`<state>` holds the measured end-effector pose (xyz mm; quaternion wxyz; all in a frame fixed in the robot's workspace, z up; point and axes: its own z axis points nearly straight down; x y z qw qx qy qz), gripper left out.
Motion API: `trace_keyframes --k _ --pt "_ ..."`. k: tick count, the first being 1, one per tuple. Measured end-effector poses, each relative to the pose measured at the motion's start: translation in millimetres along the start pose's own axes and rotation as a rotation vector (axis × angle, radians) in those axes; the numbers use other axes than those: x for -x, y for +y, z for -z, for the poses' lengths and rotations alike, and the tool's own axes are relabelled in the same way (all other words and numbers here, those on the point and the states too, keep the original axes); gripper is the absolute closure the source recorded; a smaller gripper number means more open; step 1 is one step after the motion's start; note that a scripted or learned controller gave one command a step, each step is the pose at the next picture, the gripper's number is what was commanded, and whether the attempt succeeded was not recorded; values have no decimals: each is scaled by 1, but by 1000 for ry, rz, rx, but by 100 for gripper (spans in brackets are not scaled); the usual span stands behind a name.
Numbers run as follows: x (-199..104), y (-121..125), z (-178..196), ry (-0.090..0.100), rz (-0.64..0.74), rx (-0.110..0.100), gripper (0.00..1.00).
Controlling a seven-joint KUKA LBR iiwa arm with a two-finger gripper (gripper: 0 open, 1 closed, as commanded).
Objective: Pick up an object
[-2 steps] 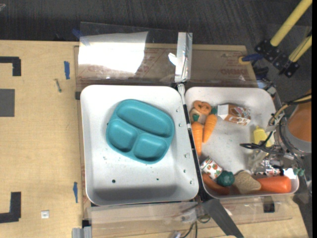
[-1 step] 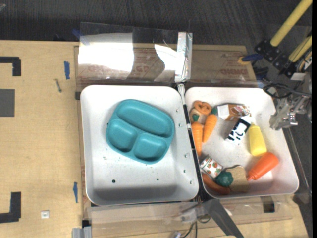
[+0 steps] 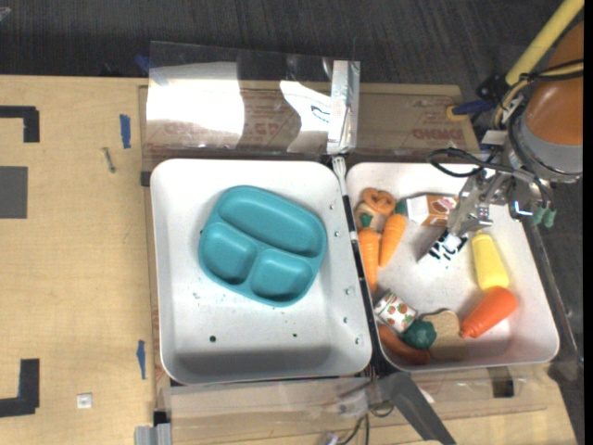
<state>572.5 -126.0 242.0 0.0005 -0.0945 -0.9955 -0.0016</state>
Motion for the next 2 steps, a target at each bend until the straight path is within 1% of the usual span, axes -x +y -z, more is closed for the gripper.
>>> trace_keyframes --k 1,2 --pt "63 28 22 -8 144 -2 100" --pt "83 51 42 -9 159 -2 100"
